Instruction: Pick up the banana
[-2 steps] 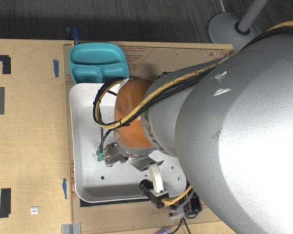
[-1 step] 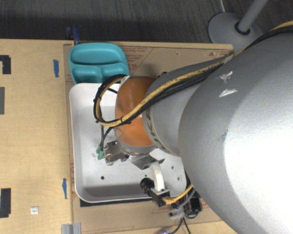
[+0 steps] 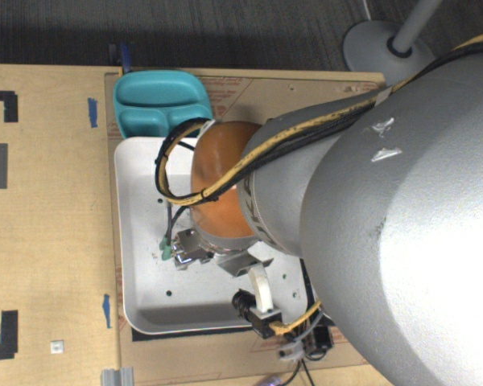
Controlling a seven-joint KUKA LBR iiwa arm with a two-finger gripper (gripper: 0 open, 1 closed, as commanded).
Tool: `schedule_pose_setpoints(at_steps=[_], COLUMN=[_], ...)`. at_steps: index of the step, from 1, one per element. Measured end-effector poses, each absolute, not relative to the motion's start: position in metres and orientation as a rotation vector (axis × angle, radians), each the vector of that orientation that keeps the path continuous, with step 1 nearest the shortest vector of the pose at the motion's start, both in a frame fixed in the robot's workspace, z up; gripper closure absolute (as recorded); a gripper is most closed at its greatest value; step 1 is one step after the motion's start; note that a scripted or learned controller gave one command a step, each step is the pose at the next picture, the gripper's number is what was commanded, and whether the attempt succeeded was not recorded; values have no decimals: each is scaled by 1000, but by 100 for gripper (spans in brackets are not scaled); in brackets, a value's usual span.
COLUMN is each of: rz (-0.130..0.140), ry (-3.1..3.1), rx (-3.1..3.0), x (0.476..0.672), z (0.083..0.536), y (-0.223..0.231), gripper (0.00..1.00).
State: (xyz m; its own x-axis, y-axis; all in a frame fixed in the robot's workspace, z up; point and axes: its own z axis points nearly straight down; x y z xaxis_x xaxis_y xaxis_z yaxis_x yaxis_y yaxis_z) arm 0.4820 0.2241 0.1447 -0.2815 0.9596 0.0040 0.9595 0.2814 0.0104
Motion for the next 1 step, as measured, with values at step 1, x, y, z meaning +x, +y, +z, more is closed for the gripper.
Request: schedule_pose_setpoints(at_steps=[1], rz=[19], ry=[2511], rx=[1880], x=[482], z=[154], y=[224], gripper=[100])
